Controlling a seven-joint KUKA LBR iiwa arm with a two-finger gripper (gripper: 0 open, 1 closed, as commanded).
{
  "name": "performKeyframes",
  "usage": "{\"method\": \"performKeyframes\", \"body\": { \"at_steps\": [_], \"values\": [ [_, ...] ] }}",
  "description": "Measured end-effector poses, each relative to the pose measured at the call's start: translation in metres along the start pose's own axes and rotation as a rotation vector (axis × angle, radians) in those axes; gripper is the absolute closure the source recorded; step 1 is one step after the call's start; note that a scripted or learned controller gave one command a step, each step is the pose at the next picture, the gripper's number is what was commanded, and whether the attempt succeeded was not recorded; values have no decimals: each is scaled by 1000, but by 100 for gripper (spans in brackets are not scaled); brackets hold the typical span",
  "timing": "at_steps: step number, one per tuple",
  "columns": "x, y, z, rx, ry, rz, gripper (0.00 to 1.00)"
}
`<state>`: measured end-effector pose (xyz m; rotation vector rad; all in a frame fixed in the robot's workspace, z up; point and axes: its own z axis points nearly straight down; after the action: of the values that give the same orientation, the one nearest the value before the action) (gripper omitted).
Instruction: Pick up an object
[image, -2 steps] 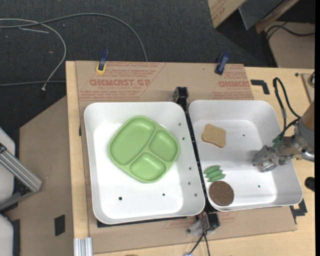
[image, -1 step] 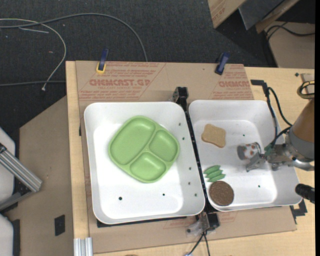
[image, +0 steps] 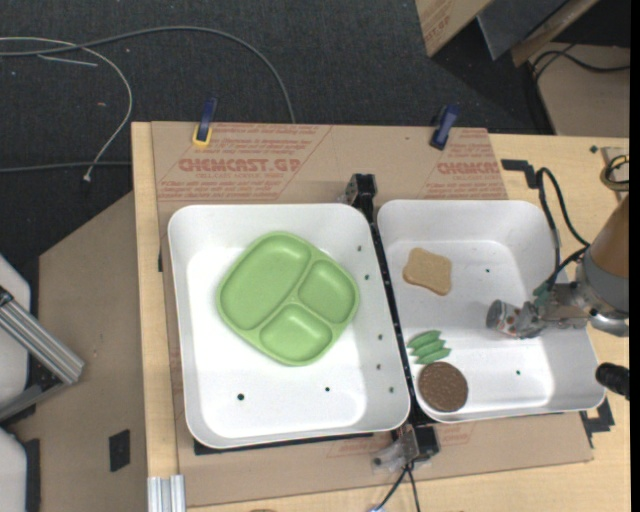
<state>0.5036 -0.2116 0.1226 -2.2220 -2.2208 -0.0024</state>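
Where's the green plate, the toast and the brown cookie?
green plate (image: 288, 297), camera view, middle divider.
toast (image: 428, 270), camera view, its centre.
brown cookie (image: 442, 386), camera view, its top face.

Right bin (image: 470, 215): gripper (image: 503, 319) low over floor at right-centre, arm entering across right wall. Bread slice (image: 428, 270) upper left, well apart from gripper; open white floor between them. Green pea pods (image: 428, 346) and brown round patty (image: 442, 386) near front-left corner, just beside each other, close to divider wall. Bare floor front-right and along back wall.

Left bin (image: 200, 400): green divided plate (image: 288, 297) occupies centre. Free floor along front and in the corners. Black clips (image: 361, 188) at bin junction. Tabletop (image: 150, 300) margins narrow.
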Motion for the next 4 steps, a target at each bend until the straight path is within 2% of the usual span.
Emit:
{"method": "performKeyframes", "body": {
  "at_steps": [1,2,3,4],
  "values": [
    [1,0,-43,-4,-3,-1,100],
    [0,5,-108,-7,-4,-2,100],
    [0,5,-116,-2,-2,-2,100],
    [44,20,-121,-2,0,-7,100]
  ]
}}
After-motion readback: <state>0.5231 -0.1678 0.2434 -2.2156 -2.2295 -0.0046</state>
